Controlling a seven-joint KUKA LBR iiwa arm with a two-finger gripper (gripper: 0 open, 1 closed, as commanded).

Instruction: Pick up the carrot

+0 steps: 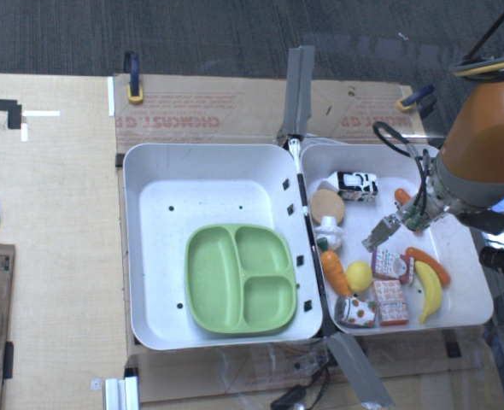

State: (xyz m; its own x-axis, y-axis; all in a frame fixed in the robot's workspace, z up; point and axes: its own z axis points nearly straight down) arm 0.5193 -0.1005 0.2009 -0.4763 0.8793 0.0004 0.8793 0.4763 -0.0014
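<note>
- Carrot (333, 272) lies against the right bin's (478, 310) left wall, at seven o'clock from the gripper (380, 236).
- Finger state: cannot tell.

A dark grey carpeted floor (235, 15) runs across the top, lit evenly with no hard shadows. Below it lies a pale wooden bench (47, 195), bearing a brown cardboard sheet (209, 109) with red printing. Blue-and-yellow clamps (132, 79) pin the sheet at its far corners. A black L-shaped mark (6, 109) with white tape sits on the bench at far left.
</note>
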